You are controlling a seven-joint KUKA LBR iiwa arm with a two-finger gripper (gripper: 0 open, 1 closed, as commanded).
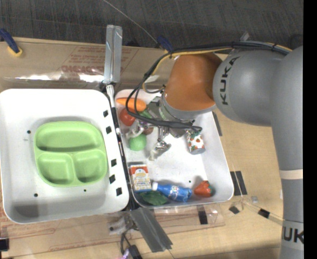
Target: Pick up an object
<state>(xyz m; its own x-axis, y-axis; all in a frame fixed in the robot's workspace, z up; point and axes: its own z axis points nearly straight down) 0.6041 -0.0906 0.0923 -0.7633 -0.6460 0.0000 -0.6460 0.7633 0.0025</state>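
Look first at the claw [159,144], which hangs low over the middle of the right bin [220,163]. You see its metal fingers [161,142] pointing down toward the bin floor, but the wrist above covers their roots and you cannot tell whether they stand spread or pressed together. Nothing shows between them. Their tips lie just beside a small green ball [137,142] on the left, apart from it, and a small patterned toy [196,143] sits near them on the right.

The arm [255,85] enters from the right edge, runs across the upper part of the right bin as a thick grey link, and bends down at the orange band [189,82], so that the wrist faces the bin nearly straight from above. Black cables [158,63] loop over the band.

You find the other loose things in the same bin. An orange carrot-like piece [136,104] and a red piece [127,117] lie at the upper left corner, partly under the wrist. Along the near wall lie a small carton [140,177], a blue bottle [173,190] on its side, a dark green leafy piece [154,198] and a red strawberry-like piece [202,188].

The left bin [9,144] holds a green divided tray [70,152], flat and well apart from the claw. Both bins rest on a brown cardboard sheet [50,55].
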